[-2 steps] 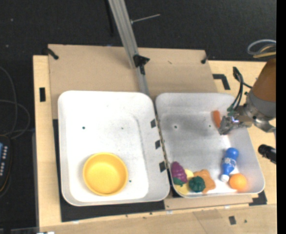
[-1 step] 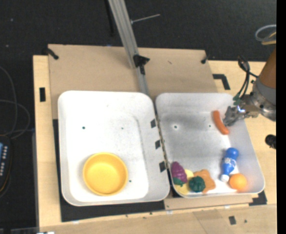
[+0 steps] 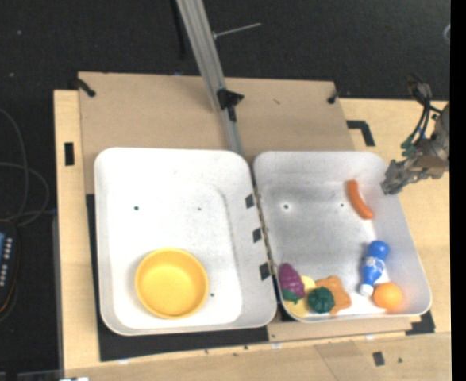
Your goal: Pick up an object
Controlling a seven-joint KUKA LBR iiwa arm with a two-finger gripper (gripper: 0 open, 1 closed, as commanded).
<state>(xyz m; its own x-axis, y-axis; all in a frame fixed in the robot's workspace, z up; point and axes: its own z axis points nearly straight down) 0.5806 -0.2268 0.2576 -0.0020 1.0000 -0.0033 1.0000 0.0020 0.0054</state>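
Toys in right bin, wooden bench.

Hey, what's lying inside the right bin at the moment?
The right bin holds an orange sausage-shaped toy, a blue and white bottle, an orange ball, and a purple, green and orange cluster. What lies under that cluster is covered.

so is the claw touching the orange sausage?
Apart. The camera view shows bare white bin floor between the claw and the orange sausage.
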